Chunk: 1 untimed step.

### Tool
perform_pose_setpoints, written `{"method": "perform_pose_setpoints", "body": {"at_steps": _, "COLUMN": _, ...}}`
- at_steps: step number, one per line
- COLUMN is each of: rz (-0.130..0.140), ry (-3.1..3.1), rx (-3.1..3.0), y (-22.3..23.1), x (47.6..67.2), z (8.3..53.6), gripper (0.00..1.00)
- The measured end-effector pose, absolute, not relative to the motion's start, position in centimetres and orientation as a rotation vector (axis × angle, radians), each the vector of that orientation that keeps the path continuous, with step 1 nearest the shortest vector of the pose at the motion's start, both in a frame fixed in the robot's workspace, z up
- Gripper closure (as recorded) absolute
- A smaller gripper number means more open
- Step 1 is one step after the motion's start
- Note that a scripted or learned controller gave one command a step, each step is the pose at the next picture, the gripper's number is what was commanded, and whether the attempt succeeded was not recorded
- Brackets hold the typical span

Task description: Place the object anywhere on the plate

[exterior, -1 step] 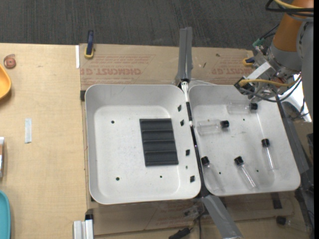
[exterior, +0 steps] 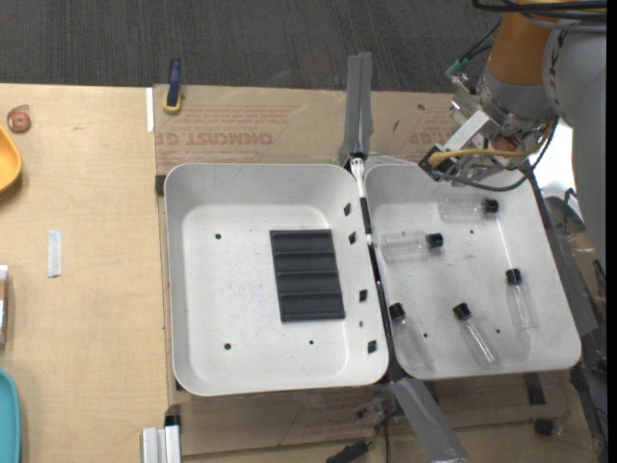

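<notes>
Picking target: by my judgement the vial (exterior: 465, 207) nearest the jaws; it lies flat in the far part of the right bin (exterior: 540, 258), black cap pointing right.
Jaws: over the right bin's far rim, just beyond that vial; whether they are spread or pressed together, I cannot tell.
Grasp: best to come straight down across the clear body rather than the cap, square to its length, so it cannot roll aside.
Other vials (exterior: 410, 247): lying apart from the target, so the descent looks unobstructed.
Plate (exterior: 307, 276): black and ribbed, flat in the middle of the left bin (exterior: 202, 258).
Carry: lift well above the two rims where the bins meet, then lower close to the ribs.
Release: lay the vial along a groove, since its round body would likely roll.
</notes>
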<state>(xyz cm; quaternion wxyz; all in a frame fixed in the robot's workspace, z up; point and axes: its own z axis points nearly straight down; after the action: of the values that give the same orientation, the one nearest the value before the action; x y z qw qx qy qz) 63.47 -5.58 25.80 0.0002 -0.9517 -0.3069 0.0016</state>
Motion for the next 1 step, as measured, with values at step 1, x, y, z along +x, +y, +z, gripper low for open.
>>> {"method": "perform_pose_setpoints", "body": {"at_steps": 1, "rz": 0.007, "ry": -1.32, "rx": -2.85, "y": 0.71, "x": 64.39, "z": 26.79, "gripper": 1.0}}
